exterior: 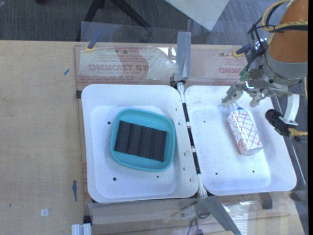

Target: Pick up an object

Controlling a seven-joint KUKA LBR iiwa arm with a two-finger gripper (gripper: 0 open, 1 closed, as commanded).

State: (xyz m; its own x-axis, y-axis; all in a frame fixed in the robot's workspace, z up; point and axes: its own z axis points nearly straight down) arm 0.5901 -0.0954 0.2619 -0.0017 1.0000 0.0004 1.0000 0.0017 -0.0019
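The claw (pixel 243 96) hangs over the top of the right bin (pixel 215 173), its fingers spread wide, holding nothing. The white packet (pixel 244 131) with red checks lies just below it in that bin. A teal tray (pixel 143 139) sits in the left bin (pixel 98 106).

Bench (pixel 34 131) matt pale wood; bins (pixel 98 102) white speckled plastic; teal dish (pixel 143 140) smooth plastic.
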